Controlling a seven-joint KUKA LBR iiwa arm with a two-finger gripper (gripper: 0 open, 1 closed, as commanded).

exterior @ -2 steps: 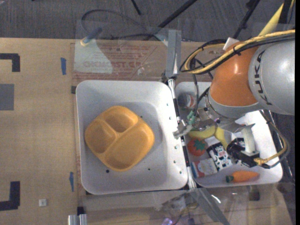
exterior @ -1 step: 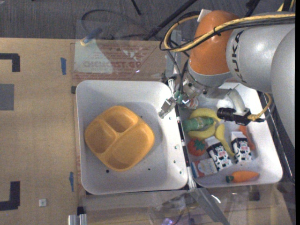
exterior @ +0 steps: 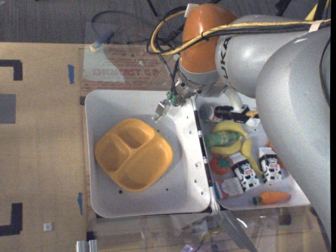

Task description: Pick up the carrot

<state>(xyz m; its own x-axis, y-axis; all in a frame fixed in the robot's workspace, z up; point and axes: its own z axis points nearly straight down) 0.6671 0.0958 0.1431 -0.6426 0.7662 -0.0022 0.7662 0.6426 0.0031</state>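
Observation:
The carrot (exterior: 272, 197), orange with a small green end on its left, lies in the right bin (exterior: 294, 202) close to the front rim. My gripper (exterior: 161, 109) hangs over the far right corner of the left bin (exterior: 100, 101), well away from the carrot and across the divider between the bins. Nothing shows in it. The grey arm covers the right side of the right bin.
A yellow compartment plate (exterior: 134, 154) fills the middle of the left bin. In the right bin lie a banana (exterior: 237, 146), a green item (exterior: 222, 138), a red-orange round thing (exterior: 220, 165), two cow-patterned cartons (exterior: 245, 175) and a small packet (exterior: 229, 188).

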